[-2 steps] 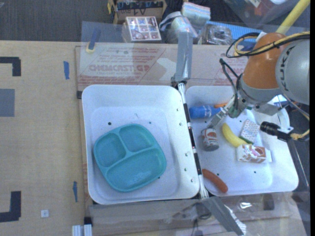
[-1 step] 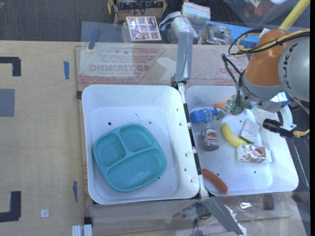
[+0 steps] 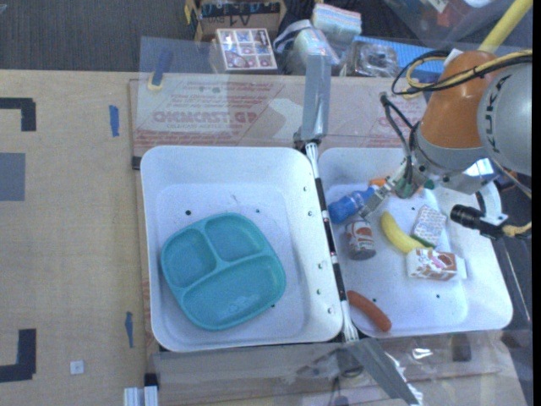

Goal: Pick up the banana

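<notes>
Banana (image 3: 397,233) is left lying in the right bin (image 3: 482,307); pincer (image 3: 385,194) state can't be told, parked just above it.

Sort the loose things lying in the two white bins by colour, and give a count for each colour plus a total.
Teal: 1, the divided plate
Blue: 1, the bottle
Yellow: 1, the banana
Orange-red: 1, the sausage
Dark with a label: 1, the can
Mostly white: 2, the carton and the packet
Total: 7
</notes>
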Controlling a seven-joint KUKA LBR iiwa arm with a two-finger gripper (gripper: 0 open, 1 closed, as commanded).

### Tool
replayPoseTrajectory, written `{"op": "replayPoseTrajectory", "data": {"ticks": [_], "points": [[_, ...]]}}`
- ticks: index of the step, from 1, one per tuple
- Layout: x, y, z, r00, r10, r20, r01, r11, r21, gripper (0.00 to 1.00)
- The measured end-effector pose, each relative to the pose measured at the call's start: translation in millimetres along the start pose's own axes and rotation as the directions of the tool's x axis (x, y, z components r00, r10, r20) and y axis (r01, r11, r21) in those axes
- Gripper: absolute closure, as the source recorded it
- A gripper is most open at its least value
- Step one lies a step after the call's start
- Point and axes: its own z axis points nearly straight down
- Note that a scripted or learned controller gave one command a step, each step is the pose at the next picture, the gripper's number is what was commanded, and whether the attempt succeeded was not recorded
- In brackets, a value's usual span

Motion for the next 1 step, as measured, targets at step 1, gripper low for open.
{"op": "replayPoseTrajectory", "data": {"ticks": [1], "points": [[-7.1,6.5,9.4,0.977,-0.213,-0.017,0.213,0.977,0.009,0.0]]}}
